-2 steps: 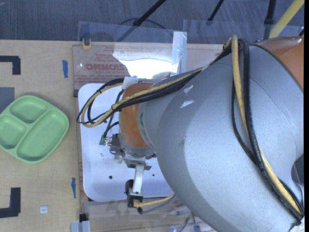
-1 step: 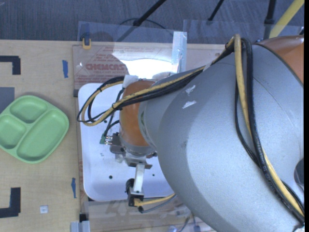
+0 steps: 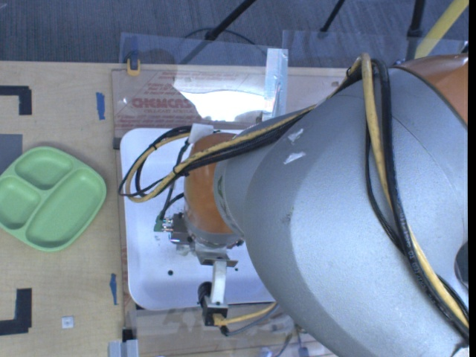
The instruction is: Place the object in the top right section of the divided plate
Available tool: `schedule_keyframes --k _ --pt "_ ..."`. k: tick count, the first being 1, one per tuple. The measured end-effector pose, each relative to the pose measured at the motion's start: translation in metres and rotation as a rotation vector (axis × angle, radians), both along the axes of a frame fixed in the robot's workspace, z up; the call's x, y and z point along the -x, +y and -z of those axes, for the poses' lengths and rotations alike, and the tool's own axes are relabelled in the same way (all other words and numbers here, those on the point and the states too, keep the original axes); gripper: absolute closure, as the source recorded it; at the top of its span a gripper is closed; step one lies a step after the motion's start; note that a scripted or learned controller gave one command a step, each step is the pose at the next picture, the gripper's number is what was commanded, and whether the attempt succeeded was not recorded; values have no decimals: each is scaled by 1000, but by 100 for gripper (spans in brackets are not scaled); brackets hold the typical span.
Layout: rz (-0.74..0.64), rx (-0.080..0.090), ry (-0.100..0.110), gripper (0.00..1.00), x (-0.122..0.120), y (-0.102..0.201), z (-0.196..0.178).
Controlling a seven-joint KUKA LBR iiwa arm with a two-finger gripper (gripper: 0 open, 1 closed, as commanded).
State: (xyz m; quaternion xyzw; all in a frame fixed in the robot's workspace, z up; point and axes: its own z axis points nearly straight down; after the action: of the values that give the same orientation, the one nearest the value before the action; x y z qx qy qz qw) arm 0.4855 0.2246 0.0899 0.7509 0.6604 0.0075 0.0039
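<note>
The green divided plate (image 3: 52,197) lies on the wooden bench at the far left, outside the bins. It has two small sections at its upper left and one long section along its lower right. All three sections look bare. My gripper (image 3: 202,250) hangs under the orange-banded wrist, low over the middle of the white bin (image 3: 145,162). It is well to the right of the plate. The wrist and the big grey arm hide what lies beneath the gripper.
A clear plastic panel (image 3: 201,88) stands behind the bin. Blue tape marks (image 3: 100,105) and black corner marks (image 3: 21,99) sit on the bench. The arm covers the right half of the view. Open bench lies between plate and bin.
</note>
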Motion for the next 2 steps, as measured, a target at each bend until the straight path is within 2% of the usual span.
schedule_keyframes --k 1,2 --pt "-118 3 2 100 0 -1 0" --pt "-210 6 12 100 -5 -1 2"
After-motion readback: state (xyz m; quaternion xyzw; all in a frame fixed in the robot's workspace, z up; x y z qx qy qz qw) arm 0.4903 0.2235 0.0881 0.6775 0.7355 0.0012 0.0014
